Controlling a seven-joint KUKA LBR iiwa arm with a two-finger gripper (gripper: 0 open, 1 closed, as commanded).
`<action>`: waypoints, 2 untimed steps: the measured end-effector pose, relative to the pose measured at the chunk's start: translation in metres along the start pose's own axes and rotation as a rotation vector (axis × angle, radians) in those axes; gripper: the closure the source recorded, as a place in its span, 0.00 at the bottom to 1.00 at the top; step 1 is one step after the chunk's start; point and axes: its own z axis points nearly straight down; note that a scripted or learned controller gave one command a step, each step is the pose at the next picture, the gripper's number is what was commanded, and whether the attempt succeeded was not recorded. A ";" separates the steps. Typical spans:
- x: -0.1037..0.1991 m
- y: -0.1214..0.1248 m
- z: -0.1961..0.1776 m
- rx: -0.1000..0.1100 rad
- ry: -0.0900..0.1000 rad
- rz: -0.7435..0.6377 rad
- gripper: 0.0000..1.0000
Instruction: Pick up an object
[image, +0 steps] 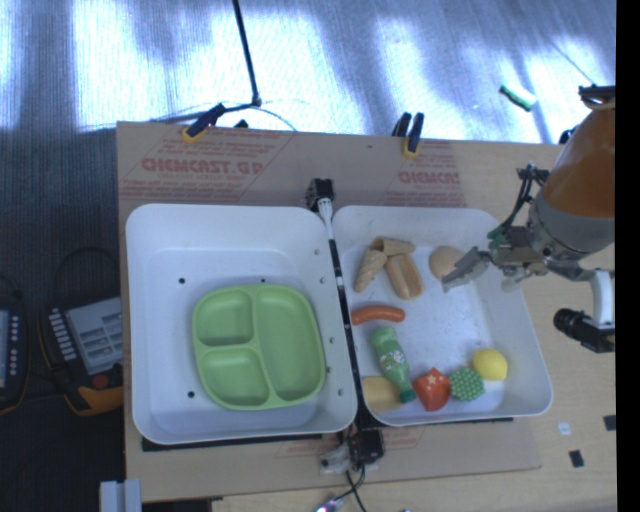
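Left bin (160, 250) holds green tray (259, 345); right bin (510, 340) holds toy food.

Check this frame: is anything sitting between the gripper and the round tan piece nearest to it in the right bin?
Nothing visible does. The gripper hangs just right of the round tan piece, with no other item between them. The bread rolls lie on the piece's far side, left of it.

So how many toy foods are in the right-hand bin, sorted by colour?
Tan or beige: 4 (three bread-like pieces and a round one)
Yellow: 2 (lemon, a pale yellow piece)
Green: 2 (bottle, a bumpy piece)
Red or orange: 2 (sausage, a red piece)
Total: 10
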 end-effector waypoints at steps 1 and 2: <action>0.053 0.011 0.116 -0.001 0.000 0.100 0.00; 0.071 -0.063 0.120 -0.021 -0.005 0.347 0.00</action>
